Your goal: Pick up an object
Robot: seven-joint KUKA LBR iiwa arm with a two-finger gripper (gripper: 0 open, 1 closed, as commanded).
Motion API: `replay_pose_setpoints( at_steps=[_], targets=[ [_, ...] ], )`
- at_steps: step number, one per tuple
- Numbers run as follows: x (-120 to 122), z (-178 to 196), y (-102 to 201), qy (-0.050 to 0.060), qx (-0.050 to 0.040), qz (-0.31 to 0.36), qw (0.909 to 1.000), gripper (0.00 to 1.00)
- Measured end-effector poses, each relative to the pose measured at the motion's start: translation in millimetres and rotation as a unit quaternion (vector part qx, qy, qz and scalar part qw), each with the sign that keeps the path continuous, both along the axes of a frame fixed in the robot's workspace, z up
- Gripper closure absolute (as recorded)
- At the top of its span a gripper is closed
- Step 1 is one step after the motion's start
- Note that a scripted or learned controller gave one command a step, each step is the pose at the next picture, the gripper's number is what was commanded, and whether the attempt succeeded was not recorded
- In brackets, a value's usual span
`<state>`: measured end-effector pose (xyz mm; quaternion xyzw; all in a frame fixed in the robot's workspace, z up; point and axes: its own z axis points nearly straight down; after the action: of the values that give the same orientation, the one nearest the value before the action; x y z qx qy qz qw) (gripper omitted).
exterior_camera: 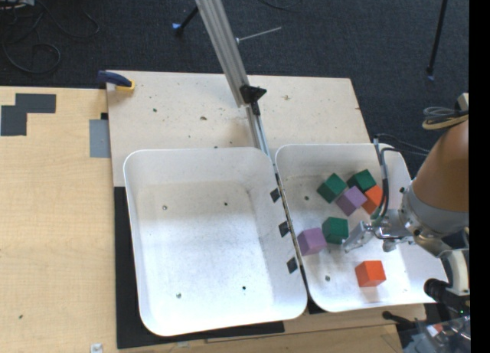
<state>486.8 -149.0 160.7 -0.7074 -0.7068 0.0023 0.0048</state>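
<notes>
Hand: metal two-finger unit on the grey arm, low inside the right bin; whether its fingers are spread or pressed together cannot be told, and no object shows between them.

Lower green cube: matte block just beside the hand, on its left; contact cannot be told.

Lower purple cube: pale matte block, left of the hand, touching the lower green cube and close to the bin's left wall.

Lone orange cube: bright block, near the hand on the side toward the camera, apart from the other blocks.

Upper purple cube: beyond the hand, in a tight cluster with two green cubes and a second orange cube, partly hidden by a dark cable.

Right bin: shallow white tray, rounded corners, smooth floor with a few dark specks.

Left bin: matching white tray, well left of the hand, floor speckled grey.

Aluminium rail: ribbed bar slanting down to the seam between the bins, with a black clamp.

Counter: pale board, scuffed and spotted.
</notes>
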Motion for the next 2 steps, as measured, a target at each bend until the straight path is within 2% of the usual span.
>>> replay_pose_setpoints(
  at_steps=[1,2],
  targets=[
    [5,-59,-6,0.0,-0.0003,-0.001,1.0,0.0],
    [6,-45,-7,-0.003,-0.001,-0.005,1.0,1.0]
  ],
)
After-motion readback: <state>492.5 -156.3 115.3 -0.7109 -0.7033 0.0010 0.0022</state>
